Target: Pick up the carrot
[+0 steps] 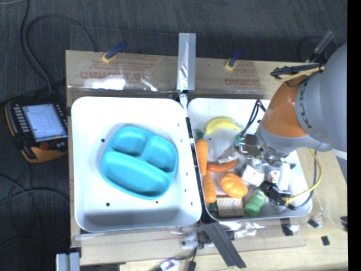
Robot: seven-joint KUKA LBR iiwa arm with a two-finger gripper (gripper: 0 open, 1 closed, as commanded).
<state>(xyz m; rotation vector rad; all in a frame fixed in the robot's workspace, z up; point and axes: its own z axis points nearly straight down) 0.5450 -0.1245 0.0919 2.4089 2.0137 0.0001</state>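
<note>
Table (141, 72): brown surface. Two shallow white bins directly on it, touching side by side: left bin (84, 168) toward the left edge, right bin (302, 205) toward the right edge.

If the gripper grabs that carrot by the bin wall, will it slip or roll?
The carrot looks smooth and tapered, so it may slip. It is round, so probably rolls, though the bin wall beside it should limit that.

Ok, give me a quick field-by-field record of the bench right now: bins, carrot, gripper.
left bin: holds a blue divided tray
right bin: cluttered with toy food
carrot: lying along the right bin's left wall
other items: yellow piece, orange piece, green piece
gripper: low over the right bin, right of the carrot
</note>
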